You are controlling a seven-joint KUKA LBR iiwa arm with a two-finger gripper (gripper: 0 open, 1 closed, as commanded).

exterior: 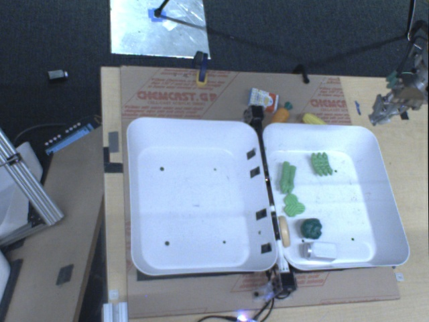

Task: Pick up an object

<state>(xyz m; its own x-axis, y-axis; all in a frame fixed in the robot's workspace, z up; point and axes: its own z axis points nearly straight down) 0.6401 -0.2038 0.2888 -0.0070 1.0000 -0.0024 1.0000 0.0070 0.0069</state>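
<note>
The right bin (382, 180) holds several small things: a ridged green piece (321, 164), a long green piece (287, 177), a light green lump (293, 205), a dark green ball (311, 229), a clear-and-white block (318, 250) and a tan piece (284, 231) against the left wall. My gripper (387, 108) hangs at the far right of the view, outside the right bin and beyond its back right corner, well away from all the objects. Nothing shows between its fingers.
The left bin (194, 196) sits beside the right one, with black clips (255, 173) along the shared edge. Behind the bins lie an orange piece (280, 115), a yellow piece (312, 119) and a small white box (261, 98) on the cardboard. A metal frame (27, 186) stands at left.
</note>
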